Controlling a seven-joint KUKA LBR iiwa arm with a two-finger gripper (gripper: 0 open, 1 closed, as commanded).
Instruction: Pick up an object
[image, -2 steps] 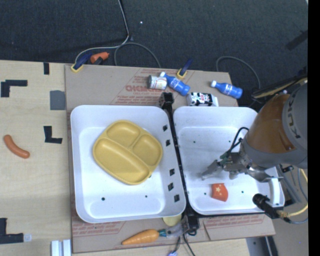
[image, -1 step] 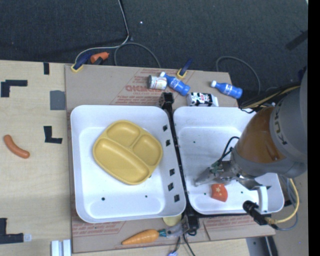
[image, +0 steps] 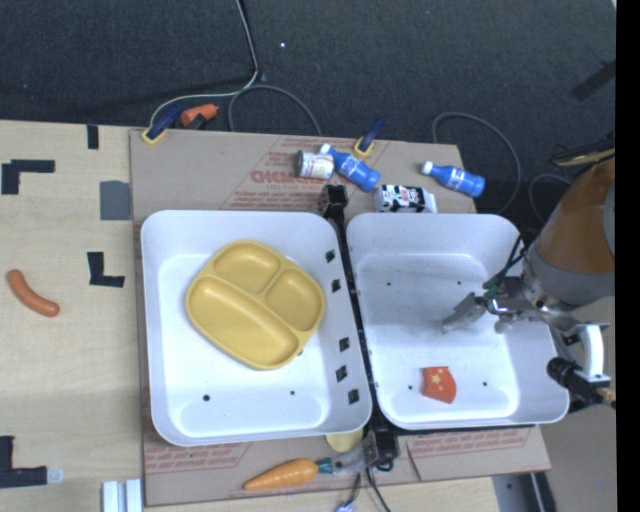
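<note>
Fingers of my grey two-finger gripper (image: 462, 318) hang over the right white bin (image: 400, 250), state unclear, well above the small red piece (image: 439, 383)

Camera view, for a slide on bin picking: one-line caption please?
Gripper hovers in the right bin above a red object; yellow tray sits in the left bin.
</note>
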